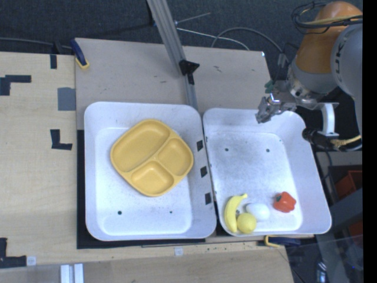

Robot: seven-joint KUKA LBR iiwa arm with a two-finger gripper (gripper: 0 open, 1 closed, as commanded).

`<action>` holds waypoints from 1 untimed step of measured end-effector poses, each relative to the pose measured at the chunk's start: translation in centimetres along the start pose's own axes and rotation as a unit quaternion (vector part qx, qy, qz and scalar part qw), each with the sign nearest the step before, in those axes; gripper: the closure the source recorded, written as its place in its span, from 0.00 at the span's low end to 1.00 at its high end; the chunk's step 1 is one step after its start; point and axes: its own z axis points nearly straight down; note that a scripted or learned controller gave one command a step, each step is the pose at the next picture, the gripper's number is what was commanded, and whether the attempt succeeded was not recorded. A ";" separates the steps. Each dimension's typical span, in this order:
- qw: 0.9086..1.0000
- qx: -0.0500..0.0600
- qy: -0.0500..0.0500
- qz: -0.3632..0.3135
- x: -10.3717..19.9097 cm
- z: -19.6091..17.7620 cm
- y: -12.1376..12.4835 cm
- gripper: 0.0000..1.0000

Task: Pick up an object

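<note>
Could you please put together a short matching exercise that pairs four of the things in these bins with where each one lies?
Things:
1. yellow divided plate
2. banana
3. red pepper
4. gripper

Places:
A. near the front right corner of the right bin
B. above the back edge of the right bin
C. in the left bin
D. at the front left of the right bin, beside a lemon and a white egg-shaped object

Pairs: 1-C, 2-D, 3-A, 4-B
</note>
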 end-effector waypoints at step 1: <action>1.000 0.000 0.000 0.001 -0.4 -4.5 -0.2 1.00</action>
